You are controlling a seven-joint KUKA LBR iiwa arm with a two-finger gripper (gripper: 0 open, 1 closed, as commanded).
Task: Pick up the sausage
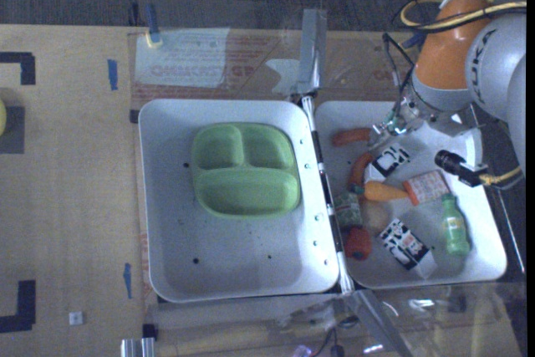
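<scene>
My arm (501,67) is smooth light grey casing with a rounded orange band (447,42) above the wrist. Yellow and black cables loop over the orange section, and a yellow cable runs beside a black cylindrical fitting (456,163) lower down. My gripper (393,125) is small, metallic grey.

A light wooden table (67,205) carries two shallow white bins side by side, the left bin (159,255) touching the right bin (489,263) along a shared edge. Blue tape strips (112,73) and black corner marks (23,67) dot the table's bare surface.
</scene>
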